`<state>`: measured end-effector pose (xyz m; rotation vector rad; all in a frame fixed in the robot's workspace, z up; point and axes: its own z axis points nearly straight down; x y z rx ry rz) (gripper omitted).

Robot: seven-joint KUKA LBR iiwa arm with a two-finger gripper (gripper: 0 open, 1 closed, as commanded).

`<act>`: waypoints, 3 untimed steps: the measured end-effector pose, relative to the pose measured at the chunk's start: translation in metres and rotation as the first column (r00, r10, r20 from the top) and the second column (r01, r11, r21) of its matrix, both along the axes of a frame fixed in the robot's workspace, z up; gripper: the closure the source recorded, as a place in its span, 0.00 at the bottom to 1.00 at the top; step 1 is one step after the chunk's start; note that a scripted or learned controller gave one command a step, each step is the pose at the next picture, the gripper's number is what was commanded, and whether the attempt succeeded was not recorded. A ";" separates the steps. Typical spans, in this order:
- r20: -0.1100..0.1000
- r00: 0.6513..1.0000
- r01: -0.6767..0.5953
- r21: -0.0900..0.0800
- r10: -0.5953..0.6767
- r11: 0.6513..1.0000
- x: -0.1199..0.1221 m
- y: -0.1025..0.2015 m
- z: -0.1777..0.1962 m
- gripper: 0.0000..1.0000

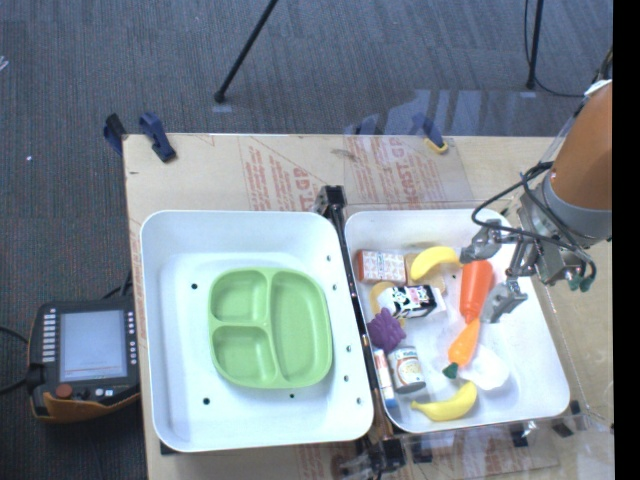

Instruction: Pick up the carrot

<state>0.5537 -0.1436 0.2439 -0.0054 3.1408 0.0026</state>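
Observation:
The carrot (472, 308) is orange with a small green stalk end. It lies at a slant in the right bin (545, 353), thick end toward the back and stalk end toward the front. My gripper (493, 270) hangs low over the carrot's thick end, reaching in from the right. It is open: one finger (483, 240) stands just behind the carrot's top and the other finger (505, 299) just to the carrot's right. Whether they touch the carrot is unclear, and the carrot still rests on the bin floor.
The right bin also holds a banana (433, 260), a second banana (447, 404), a cow-print carton (412, 300), purple grapes (384, 328), a small can (405, 366), a red-and-white box (381, 265) and a white lump (490, 373). A green divided plate (270, 326) sits in the left bin (165, 268).

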 end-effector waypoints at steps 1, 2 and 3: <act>-0.011 1.000 -0.001 0.003 0.002 1.000 -0.007 -0.004 -0.099 0.00; -0.009 0.999 0.038 0.002 -0.038 0.999 -0.061 0.048 -0.160 0.00; 0.004 0.999 0.033 0.001 -0.033 0.999 -0.056 0.049 -0.145 1.00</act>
